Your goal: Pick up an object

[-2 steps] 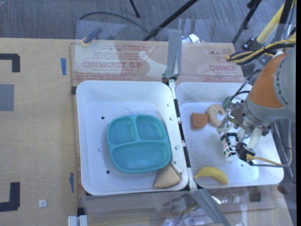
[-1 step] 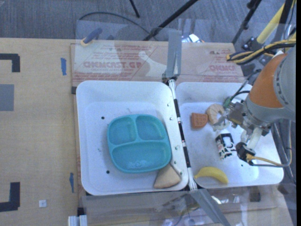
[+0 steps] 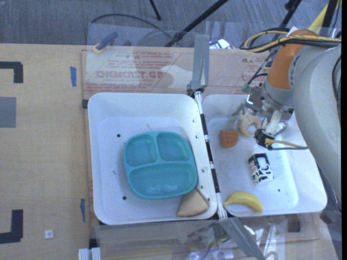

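nearest in the right bin [image 3: 309,196] lies a yellow banana [image 3: 244,200], with a black-and-white carton [image 3: 261,168] beyond it. in the left bin [image 3: 103,145] a tan wedge [image 3: 192,205] touches a teal divided plate [image 3: 160,164]. farther back sits an orange waffle piece [image 3: 229,138]. the gripper [image 3: 259,124] hangs at a pale object [image 3: 248,124]; whether its fingers are released or clenched, i cannot tell.

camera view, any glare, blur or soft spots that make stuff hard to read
Camera view: lighting is even and soft, with faint shadows under the banana and the teal plate. Pale reflections wash over the clear sheet behind the bins, dimming its red lettering. The arm at the right looms large and soft. The gripper is a small, cluttered blur, hard to read.
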